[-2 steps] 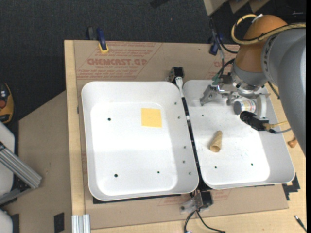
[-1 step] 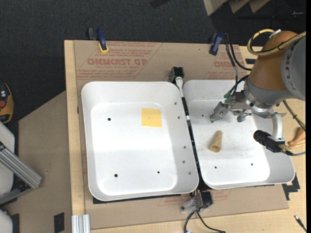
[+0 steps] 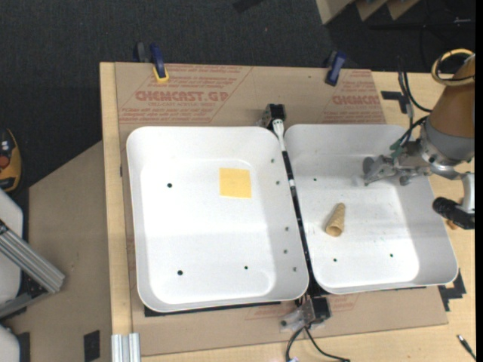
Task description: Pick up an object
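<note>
Nothing's grabbed yet: the gripper hangs over the right bin (can't tell its state), with the tan cone lying near it, yellow square in the left bin.

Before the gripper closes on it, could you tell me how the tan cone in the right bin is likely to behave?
The cone lies on its side, so a nudge would probably roll it in a curve, since it tapers. It looks small and likely light. On the smooth white bin it may slide away from the gripper.
</note>
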### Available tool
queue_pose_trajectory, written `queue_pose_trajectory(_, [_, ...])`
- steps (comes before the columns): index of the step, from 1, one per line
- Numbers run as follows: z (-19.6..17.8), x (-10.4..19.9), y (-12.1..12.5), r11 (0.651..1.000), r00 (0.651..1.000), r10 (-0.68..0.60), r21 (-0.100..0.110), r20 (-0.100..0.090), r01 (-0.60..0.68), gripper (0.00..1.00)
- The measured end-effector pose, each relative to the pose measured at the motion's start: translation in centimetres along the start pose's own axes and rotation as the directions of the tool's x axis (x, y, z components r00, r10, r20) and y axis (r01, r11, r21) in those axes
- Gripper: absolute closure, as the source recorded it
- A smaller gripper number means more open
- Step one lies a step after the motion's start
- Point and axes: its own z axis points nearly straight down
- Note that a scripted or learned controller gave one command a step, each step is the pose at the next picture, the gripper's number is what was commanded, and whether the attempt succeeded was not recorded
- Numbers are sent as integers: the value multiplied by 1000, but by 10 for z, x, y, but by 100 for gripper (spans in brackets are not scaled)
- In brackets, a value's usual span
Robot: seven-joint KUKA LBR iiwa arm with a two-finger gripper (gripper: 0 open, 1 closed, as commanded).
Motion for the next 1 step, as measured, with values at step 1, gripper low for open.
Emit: queue_pose_trajectory(1, [12, 74, -25, 1000, 1000, -9, 10, -1, 9, 0])
